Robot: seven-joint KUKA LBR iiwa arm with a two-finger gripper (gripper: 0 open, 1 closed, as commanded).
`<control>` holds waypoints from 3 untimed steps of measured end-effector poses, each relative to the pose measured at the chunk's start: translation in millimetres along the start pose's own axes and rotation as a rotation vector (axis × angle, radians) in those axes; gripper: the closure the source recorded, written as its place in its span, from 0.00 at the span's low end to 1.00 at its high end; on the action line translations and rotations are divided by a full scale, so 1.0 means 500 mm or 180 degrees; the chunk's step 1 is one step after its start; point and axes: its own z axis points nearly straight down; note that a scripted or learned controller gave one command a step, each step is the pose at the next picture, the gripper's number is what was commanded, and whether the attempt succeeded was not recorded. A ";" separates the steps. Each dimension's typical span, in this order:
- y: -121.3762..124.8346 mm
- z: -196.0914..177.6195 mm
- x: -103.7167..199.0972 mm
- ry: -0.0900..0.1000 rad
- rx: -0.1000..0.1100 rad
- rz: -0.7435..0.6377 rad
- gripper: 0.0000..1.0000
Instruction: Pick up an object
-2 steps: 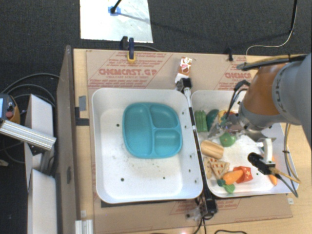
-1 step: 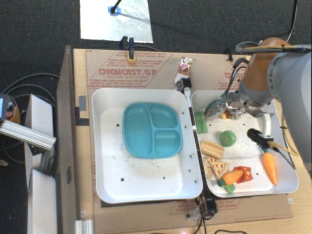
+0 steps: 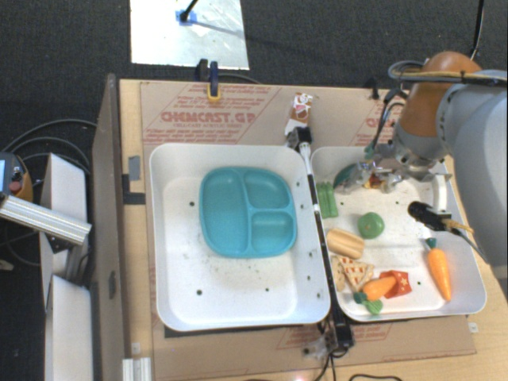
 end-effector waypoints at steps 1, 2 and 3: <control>-0.002 0.003 -0.010 0.0002 -0.0004 0.0013 0.00; 0.010 -0.062 0.042 -0.0021 -0.0112 0.0011 0.00; 0.010 -0.010 0.033 -0.0035 -0.0091 0.0029 0.00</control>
